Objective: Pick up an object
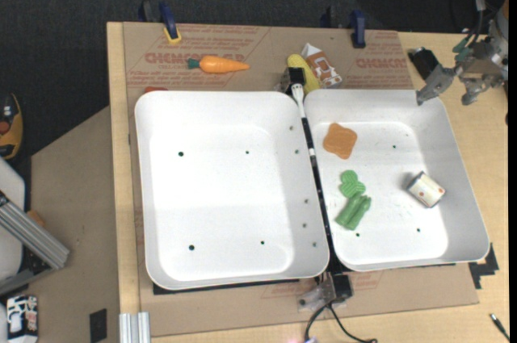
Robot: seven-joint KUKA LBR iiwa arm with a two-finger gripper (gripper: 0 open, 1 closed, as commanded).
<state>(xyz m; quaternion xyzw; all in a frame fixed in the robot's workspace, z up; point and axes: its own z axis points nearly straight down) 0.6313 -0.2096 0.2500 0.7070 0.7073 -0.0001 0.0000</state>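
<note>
The right bin [386, 248] holds an orange waffle-like piece [340, 140], a green toy vegetable [352, 200] and a small white cylinder [425, 189]. My gripper [445, 96] hangs at the bin's far right corner, above the rim, well away from all three objects. Its two fingers are spread open and there is nothing between them.
The left bin [218, 196] lies beside the right one. On the board behind the bins lie a toy carrot [218, 65], a yellow banana [297, 69] and a small packet [323, 69]. Blue clamps [170, 25] hold the board's far edge.
</note>
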